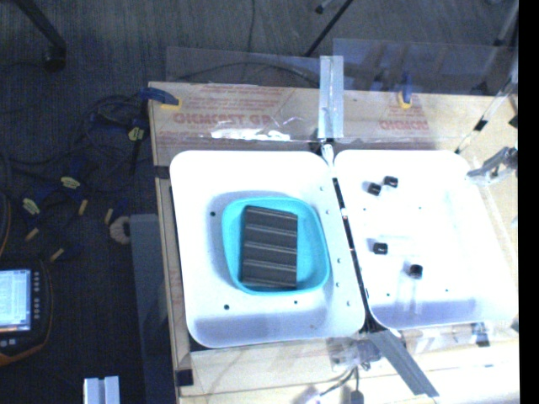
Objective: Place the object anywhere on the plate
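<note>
A cyan plate with rounded corners lies in the middle of the left white bin. On it rests a dark grey ribbed block, lying flat and slightly turned, well inside the plate's rim. Nothing touches the block from above.
The right white bin holds several small black pieces, two near its back left and two nearer the front. A metal post stands behind the seam between the bins. Cables lie on the dark floor to the left.
</note>
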